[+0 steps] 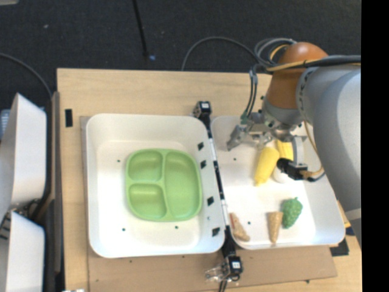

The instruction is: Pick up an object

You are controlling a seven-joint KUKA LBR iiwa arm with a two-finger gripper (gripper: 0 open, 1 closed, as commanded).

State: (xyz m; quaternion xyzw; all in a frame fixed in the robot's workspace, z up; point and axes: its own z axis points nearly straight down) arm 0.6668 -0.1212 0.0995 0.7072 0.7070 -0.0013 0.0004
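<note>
My gripper (252, 135) is hanging over the right bin (322, 233) | can't tell its state | corn (265, 165) is lying just beside it

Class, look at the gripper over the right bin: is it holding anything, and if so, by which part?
It cannot be told. The gripper hovers beside the yellow corn.

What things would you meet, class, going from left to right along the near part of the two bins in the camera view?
Green divided plate → tan toy piece by the divider → ice cream cone → green broccoli.
</note>
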